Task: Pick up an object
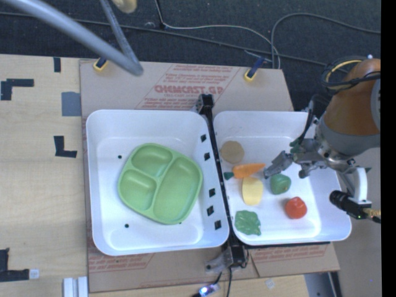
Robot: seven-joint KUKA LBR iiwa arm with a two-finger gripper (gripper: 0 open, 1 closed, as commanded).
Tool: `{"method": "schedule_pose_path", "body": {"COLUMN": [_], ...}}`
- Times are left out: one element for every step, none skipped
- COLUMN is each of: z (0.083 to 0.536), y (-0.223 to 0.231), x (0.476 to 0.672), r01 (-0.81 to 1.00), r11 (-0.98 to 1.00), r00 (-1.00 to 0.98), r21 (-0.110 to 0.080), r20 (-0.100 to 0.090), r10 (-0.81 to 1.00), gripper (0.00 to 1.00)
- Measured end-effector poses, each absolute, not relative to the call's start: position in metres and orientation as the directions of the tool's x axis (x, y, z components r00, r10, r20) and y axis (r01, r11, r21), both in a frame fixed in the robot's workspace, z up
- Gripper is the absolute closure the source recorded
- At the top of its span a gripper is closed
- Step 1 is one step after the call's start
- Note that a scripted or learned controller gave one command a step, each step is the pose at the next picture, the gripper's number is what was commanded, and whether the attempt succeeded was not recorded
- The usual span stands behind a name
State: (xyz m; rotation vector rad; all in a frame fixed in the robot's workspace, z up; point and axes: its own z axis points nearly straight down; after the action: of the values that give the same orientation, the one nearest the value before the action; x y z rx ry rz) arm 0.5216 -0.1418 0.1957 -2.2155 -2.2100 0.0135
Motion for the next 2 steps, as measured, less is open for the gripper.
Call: {"method": "schedule_pose_path", "body": {"z": [0.202,0.158], "y": [-0.142,-0.140], "x": [0.525,0.522], "r01": [1.000,1.000], "r11": [0.001,0.001], "r00": [-0.001,-0.001], "r21": [-0.002,-0.006], "r20": [0.001,0.000], "r10": [1.000,1.000], "gripper": [0.00,0.00]}}
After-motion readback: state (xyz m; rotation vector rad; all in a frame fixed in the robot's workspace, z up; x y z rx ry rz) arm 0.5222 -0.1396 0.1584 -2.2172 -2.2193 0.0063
